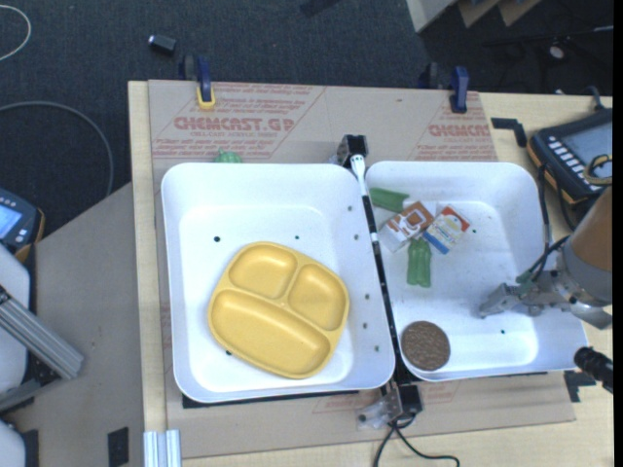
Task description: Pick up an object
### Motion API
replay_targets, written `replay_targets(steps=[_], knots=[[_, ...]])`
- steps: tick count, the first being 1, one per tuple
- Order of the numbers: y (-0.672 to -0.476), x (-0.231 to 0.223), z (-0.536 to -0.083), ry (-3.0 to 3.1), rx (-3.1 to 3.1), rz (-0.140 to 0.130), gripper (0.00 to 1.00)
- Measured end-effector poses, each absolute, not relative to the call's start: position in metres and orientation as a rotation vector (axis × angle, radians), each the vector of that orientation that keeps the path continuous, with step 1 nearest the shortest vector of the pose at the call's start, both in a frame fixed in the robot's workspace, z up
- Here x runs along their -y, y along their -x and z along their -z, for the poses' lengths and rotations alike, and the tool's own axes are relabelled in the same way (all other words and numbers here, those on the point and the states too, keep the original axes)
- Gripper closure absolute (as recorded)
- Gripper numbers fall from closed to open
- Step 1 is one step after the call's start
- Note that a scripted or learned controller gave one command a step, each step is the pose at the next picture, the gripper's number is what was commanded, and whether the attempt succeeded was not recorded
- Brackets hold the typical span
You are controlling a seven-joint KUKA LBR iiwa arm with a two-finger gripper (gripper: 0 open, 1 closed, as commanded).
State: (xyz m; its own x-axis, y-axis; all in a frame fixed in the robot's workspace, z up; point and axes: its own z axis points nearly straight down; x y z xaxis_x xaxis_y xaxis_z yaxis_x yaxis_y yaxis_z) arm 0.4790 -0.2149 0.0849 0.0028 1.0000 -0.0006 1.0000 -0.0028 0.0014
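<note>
Arm point(594, 261) cut off at right edge; packet point(407, 224) print illegible.

Bright, even overhead light, soft faint shadows, mild glare on white bins point(185, 261), slightly soft focus throughout

Two shallow white plastic bins side by side on the bench. Left bin point(185, 261): yellow three-compartment plastic tray point(278, 307), toward the near side. Right bin point(506, 188): green plastic bar point(419, 263) near the left wall, two small printed packets point(425, 226) just behind it, brown round disc point(425, 345) in the near left corner. Two-finger metal gripper point(494, 303) over the right bin's near right part, apart from all items.
</note>
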Motion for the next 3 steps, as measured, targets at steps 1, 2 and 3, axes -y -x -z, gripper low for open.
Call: replay_targets(steps=[1, 2, 3], knots=[[-0.484, 0.111, -0.356, -2.200, -2.221, -0.020, 0.00], [-0.481, 0.070, -0.540, -2.204, -2.215, -0.023, 0.00], [-0.479, 0.001, -0.429, -2.220, -2.236, 0.011, 0.00]])
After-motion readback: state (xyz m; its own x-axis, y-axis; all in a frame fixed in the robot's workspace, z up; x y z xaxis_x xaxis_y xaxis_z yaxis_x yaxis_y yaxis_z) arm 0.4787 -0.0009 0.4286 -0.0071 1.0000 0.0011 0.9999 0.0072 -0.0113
